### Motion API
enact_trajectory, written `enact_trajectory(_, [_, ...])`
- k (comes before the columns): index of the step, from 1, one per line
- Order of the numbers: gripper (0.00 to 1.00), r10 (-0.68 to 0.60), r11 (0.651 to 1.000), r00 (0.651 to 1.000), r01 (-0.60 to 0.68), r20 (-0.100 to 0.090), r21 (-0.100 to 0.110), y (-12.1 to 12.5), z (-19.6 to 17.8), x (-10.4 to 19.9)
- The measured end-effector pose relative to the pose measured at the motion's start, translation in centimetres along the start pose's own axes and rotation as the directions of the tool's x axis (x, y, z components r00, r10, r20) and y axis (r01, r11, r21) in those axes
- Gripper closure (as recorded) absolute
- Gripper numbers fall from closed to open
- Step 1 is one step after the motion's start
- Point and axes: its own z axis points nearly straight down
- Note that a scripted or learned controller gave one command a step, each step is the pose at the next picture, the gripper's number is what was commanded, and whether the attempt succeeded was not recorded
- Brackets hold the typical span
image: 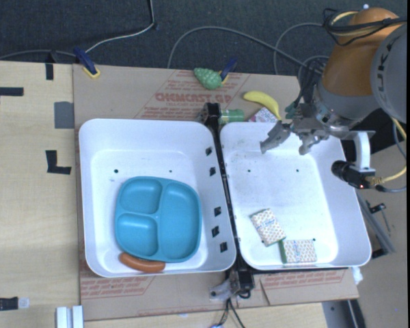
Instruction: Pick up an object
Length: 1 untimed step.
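Gripper: the gripper [289,141] hangs over the far part of the right bin [342,203], toward its 12 o'clock edge; its two fingers are spread apart, with bare bin floor showing between them and nothing held.
Arm: the grey arm [369,60] with its orange band comes in from 2 o'clock of the view.
Right bin: two small patterned packets lie at its 6 o'clock end. The white patterned packet [267,225] sits tilted, and the packet with a green edge [298,251] lies just beside it at 4 o'clock, close to the near wall. Both are well apart from the gripper.
Left bin: the left bin [102,142] holds a blue divided plate [157,217] in its nearer half. A sausage [142,262] lies at the plate's 7 o'clock rim, touching or nearly touching it.
Between the bins: black clips [219,210] run along the shared wall.
Surface: the surface [27,197] carries a cardboard sheet [123,91] under both bins.
Behind the bins: a banana [262,102] lies on the cardboard at 12 o'clock of the right bin; a green object [208,77] lies at the banana's 10 o'clock, near it.
Cables: cables [150,12] trail over the dark floor at 12 o'clock.
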Motion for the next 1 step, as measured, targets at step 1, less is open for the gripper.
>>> enact_trajectory(1, [0.0,0.003,1.0,1.0,-0.003,0.002,0.0,-6.17,-0.23,-4.38])
